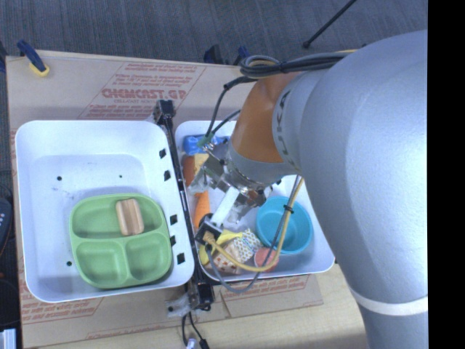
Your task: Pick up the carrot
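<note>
Jaws low in right bin (187,131), close to its left wall, masked by wrist; how wide they stand cannot be told. Carrot (202,208) just beside them, along that wall, partly hidden. Blue bowl (287,227) near, to right. Green tray (120,242) in left bin (43,144). Step judged: closing in on carrot, no grasp seen. Next move calls for centring over carrot, closing, then lifting clear of wall and bowl.

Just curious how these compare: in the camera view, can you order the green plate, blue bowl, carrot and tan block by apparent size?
1. green plate
2. blue bowl
3. carrot and tan block: about alike. The carrot is partly hidden, so I won't rank them.
</note>
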Tool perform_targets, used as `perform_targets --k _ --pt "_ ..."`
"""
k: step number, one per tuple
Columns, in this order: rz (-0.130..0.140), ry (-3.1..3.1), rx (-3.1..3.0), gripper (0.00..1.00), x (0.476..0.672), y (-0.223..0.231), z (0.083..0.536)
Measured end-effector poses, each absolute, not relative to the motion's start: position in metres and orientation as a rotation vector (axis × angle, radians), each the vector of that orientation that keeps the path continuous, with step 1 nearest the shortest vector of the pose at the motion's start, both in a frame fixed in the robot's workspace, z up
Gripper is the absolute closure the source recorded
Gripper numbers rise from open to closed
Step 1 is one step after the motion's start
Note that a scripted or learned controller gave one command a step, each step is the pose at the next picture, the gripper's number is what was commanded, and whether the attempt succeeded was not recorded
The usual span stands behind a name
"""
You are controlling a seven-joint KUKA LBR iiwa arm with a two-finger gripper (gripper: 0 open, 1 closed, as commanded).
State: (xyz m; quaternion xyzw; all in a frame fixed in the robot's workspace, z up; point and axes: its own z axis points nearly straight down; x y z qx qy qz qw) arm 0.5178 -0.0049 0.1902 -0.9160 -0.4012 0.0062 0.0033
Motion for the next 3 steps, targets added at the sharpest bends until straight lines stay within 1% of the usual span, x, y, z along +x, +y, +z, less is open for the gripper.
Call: perform_targets --k 3 --pt "0.019 -1.258 -2.871 0.00 0.5178 -0.0048 0.1902"
